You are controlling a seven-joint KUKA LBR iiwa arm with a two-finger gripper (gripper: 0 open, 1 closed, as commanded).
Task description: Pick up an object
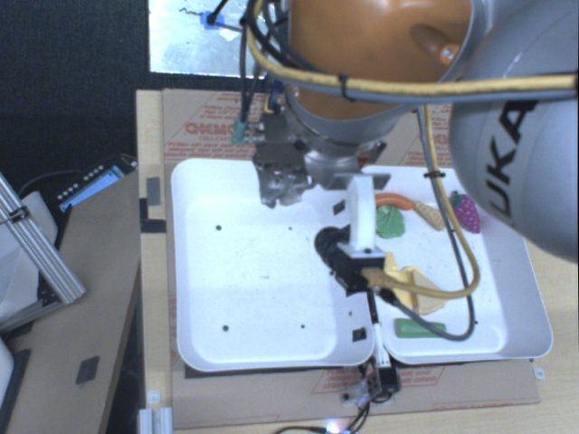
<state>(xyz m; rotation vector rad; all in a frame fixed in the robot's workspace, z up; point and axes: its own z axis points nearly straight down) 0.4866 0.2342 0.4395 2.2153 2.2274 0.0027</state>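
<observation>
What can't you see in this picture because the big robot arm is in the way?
- Tool: its tips are blurred and dark, so open or shut cannot be told.
- Right bin: the grey arm covers its far right corner.
- Yellow toy: partly behind cables, shape unclear.
- Orange toy and purple toy: too small to name surely.

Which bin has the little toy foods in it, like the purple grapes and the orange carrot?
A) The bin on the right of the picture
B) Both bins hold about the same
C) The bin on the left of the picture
A: the purple grapes, orange carrot and other small pieces all lie in the right bin, while the left bin shows bare white floor.
</observation>
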